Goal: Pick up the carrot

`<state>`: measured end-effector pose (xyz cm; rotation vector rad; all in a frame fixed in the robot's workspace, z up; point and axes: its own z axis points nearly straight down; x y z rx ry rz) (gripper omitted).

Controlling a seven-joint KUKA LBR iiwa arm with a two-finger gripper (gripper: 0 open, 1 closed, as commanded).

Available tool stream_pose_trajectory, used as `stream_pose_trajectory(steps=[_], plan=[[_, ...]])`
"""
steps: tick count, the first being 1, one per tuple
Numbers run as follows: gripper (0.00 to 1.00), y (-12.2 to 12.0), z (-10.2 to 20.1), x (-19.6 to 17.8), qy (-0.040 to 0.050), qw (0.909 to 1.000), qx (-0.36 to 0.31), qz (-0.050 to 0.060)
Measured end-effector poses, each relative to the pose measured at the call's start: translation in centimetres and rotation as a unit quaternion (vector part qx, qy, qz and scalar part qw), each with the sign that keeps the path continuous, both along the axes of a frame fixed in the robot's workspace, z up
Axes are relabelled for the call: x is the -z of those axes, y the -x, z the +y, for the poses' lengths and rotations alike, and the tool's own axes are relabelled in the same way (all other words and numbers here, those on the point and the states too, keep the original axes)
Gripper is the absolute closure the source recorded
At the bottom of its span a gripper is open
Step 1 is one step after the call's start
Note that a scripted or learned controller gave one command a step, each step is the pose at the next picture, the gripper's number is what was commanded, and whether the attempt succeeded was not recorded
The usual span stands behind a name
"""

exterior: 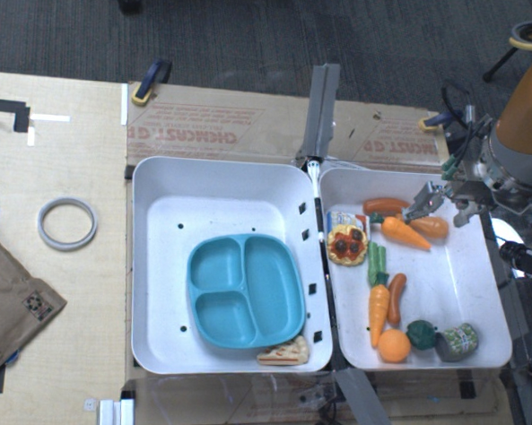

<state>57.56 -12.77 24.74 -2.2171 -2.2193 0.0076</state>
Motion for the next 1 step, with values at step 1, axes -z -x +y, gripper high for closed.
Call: stream_pose_trajectory(steps=[1], plan=[[0.00,-6.17,-1.71,9.93,0.0002,0.9999,-0.015,-0.001]])
